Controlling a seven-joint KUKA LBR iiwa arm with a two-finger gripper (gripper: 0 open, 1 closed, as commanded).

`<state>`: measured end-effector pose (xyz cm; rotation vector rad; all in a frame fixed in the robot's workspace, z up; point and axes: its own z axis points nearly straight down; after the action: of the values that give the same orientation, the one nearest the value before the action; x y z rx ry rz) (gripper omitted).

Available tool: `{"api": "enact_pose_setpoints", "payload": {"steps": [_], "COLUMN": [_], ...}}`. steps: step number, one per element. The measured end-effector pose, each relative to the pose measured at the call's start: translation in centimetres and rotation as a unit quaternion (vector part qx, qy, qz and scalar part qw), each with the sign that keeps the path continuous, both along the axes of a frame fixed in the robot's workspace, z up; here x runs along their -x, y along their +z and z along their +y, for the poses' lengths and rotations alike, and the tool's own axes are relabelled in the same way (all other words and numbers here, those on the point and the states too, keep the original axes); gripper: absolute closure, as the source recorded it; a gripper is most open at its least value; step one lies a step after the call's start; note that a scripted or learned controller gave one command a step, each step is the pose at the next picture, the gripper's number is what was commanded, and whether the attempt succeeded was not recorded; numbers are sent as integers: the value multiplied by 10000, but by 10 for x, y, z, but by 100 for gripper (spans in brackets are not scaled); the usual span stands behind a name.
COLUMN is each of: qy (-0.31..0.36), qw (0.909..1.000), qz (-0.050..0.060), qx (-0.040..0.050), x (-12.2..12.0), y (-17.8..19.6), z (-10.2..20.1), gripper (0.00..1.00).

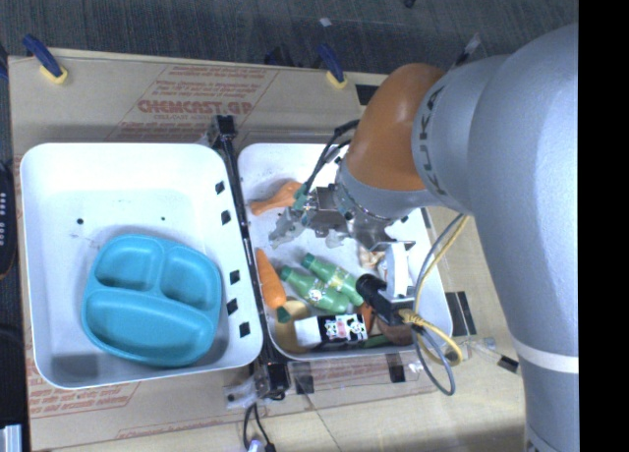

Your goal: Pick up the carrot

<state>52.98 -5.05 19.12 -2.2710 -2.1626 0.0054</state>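
Note:
An orange carrot (270, 281) lies along the left wall of the right bin (257, 161), pointing toward the near edge. A second orange carrot-like piece (274, 197) lies farther back in the same bin, near the left wall. My gripper (300, 219) hangs low over the middle of the right bin, just right of the far orange piece and above the nearer carrot. The grey arm with its orange band (398, 136) covers the bin's right half.
Two green bottles (320, 285) lie beside the near carrot, with a black labelled bottle (339, 328) at the bin's front. A blue divided plate (152, 298) sits in the left bin (59, 160). A yellow cable (432, 342) loops at the front right.

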Motion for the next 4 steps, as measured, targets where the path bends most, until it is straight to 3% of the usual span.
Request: {"api": "enact_pose_setpoints", "payload": {"steps": [1,2,3,4], "qy": [763,11,293,245], "qw": [9971,10000,9996,9997], "qz": [14,5,20,7], "qx": [-4,15,6,5], "x": [54,7,42,-2], "y": [-1,0,-1,-32], "z": [41,-24,26,-48], "gripper": [0,0,0,0]}}
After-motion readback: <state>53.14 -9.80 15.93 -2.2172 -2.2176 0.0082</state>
